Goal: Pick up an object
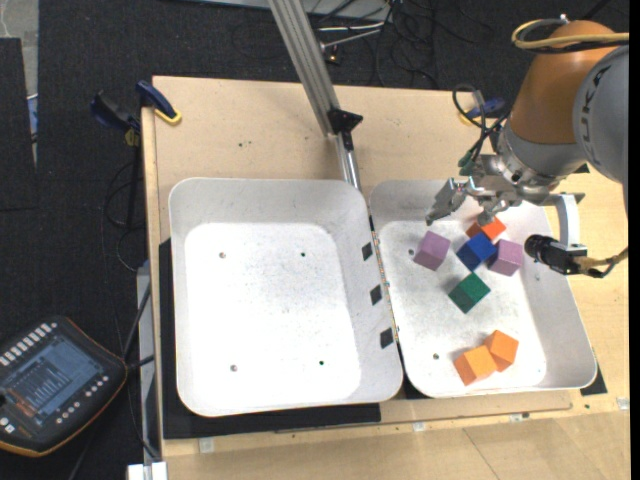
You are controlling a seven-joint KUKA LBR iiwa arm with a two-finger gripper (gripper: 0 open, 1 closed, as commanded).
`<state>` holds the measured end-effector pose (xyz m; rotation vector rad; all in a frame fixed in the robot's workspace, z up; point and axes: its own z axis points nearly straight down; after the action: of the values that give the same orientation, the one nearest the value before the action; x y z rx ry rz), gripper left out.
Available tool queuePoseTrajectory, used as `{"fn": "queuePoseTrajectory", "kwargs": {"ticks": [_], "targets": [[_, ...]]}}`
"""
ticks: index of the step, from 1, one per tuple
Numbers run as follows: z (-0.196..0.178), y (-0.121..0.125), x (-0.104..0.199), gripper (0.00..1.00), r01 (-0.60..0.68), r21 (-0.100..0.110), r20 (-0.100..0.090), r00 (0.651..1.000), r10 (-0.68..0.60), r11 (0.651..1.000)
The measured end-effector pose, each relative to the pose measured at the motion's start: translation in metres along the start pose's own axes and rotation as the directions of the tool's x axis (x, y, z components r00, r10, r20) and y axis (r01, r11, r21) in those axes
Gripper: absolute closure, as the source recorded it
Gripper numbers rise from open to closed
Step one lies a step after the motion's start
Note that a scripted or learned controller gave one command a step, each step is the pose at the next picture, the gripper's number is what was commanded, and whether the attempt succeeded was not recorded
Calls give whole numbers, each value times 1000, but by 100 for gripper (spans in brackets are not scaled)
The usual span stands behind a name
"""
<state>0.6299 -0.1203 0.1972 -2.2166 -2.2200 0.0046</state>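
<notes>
From here, the small orange cube (487, 230) sits at twelve o'clock in the right white bin (560, 313), touching a blue cube (477, 251). My jaws (470, 200) hover spread, empty; closing may nudge both cubes.

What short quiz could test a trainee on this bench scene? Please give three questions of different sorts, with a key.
1. True or false: all the blocks lie in the right bin.
2. Which block lies nearest the gripper? A) green block B) red-orange block C) the orange pair
3. Fill in: the blue block sits between two ____ blocks.

Key: 1 true; 2 B; 3 purple.
</notes>
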Motion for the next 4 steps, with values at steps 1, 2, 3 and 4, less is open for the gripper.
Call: {"fn": "queuePoseTrajectory", "kwargs": {"ticks": [1, 2, 3, 4], "targets": [[-3, 1, 0, 0, 1, -5, 1, 1000, -1, 1000], [57, 7, -5, 0, -2, -1, 1, 1000, 2, 1000], [105, 7, -4, 0, -1, -2, 1, 1000, 1, 1000], [92, 7, -4, 100, -2, -5, 2, 1000, 2, 1000]]}}
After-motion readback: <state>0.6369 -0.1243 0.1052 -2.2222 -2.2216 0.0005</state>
